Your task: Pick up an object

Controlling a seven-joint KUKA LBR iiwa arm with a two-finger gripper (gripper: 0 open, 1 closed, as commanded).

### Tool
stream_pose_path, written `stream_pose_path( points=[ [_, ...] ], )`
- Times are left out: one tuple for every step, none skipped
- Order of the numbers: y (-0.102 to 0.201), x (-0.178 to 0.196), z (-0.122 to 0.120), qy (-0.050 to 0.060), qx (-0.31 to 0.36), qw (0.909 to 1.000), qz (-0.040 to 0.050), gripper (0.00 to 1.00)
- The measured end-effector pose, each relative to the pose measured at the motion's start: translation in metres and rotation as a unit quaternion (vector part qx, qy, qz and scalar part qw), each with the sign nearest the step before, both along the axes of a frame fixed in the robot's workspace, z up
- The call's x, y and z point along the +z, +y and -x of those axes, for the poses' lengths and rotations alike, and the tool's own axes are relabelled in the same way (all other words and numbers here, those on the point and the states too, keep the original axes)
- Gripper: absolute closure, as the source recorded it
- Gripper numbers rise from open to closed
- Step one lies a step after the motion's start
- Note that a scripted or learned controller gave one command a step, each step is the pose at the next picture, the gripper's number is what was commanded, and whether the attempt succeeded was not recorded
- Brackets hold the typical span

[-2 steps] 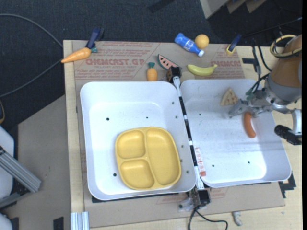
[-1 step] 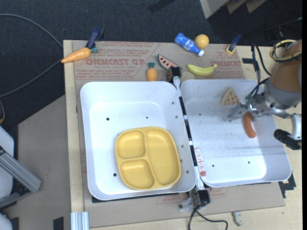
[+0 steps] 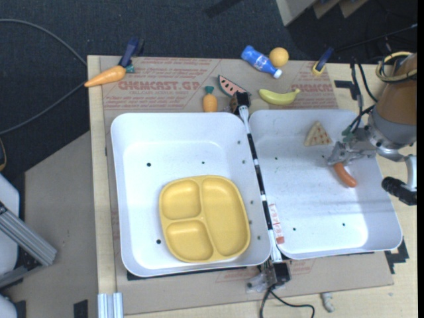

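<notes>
- A grey arm with an orange band [image 3: 396, 105] reaches in from the right side, over the right bin [image 3: 318, 237], one of two shallow white bins set side by side on a bench.
- The gripper [image 3: 342, 156] is low over the right bin's upper right part, directly above a small orange and red sausage-shaped toy [image 3: 345, 175].
- The gripper's metal fingers point down toward the upper end of the sausage toy; whether they are spread or closed on it cannot be told, as they are small and blurred.
- The sausage toy lies on the right bin's floor, slanted, near the bin's right wall.
- A tan triangular toy [image 3: 317, 136], like a slice of pizza, lies on the right bin's floor, left of the gripper and a little above it.
- The left bin [image 3: 132, 144], just left of the right bin, holds a yellow divided plate [image 3: 204, 216] with three compartments, lying in its lower half.
- Beyond the right bin's far edge, on the bench, lie a yellow banana [image 3: 279, 96], a blue bottle [image 3: 259, 61], a small orange ball [image 3: 279, 56], a watermelon slice [image 3: 229, 85] and a small orange carrot-like toy [image 3: 210, 102].
- A larger carrot [image 3: 105, 77] lies far to the left of the right bin, at the bench's top left corner.
</notes>
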State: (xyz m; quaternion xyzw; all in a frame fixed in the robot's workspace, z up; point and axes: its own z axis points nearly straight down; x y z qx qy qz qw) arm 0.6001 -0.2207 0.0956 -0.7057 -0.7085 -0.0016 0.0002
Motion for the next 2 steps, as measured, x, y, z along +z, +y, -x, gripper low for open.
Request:
stream_pose_path(
  points=[
    [0.062,-0.007,-0.067,0.001,-0.001,1.0,0.0007,1.0],
    [0.133,0.09,-0.002,0.001,-0.001,1.0,0.0007,1.0]
  ],
)
